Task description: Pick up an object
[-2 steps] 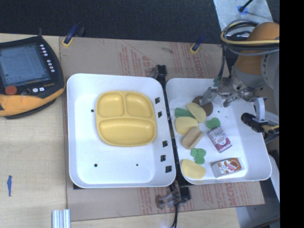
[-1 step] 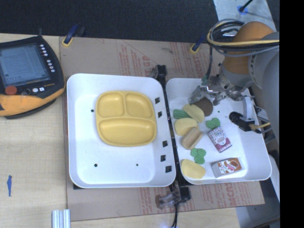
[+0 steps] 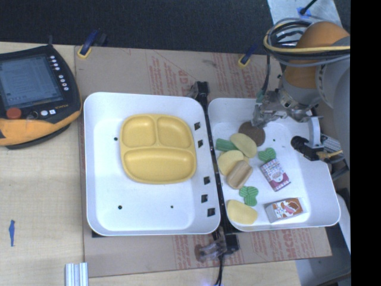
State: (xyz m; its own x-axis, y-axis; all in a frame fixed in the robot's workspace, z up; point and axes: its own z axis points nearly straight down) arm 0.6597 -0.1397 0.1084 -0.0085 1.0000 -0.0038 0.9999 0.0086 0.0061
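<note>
One brown disc [image 3: 255, 133] under gripper [image 3: 266, 117], beside yellow slice [image 3: 243, 143]: light, rigid, slick; take by edges. Fingers' state unclear.

The surface [image 3: 41, 189] is pale wood along the left of the frame, with a brown cardboard sheet [image 3: 149, 64] printed in faint red covering its middle. On the cardboard, two shallow white bins lie side by side and touching: the left bin [image 3: 101, 159] at centre frame, the right bin [image 3: 315, 189] toward the right edge. A handheld control pendant [image 3: 33, 94] with a dark screen and orange underside rests at the upper left. A small blue mark [image 3: 11, 232] shows at lower left.
</note>
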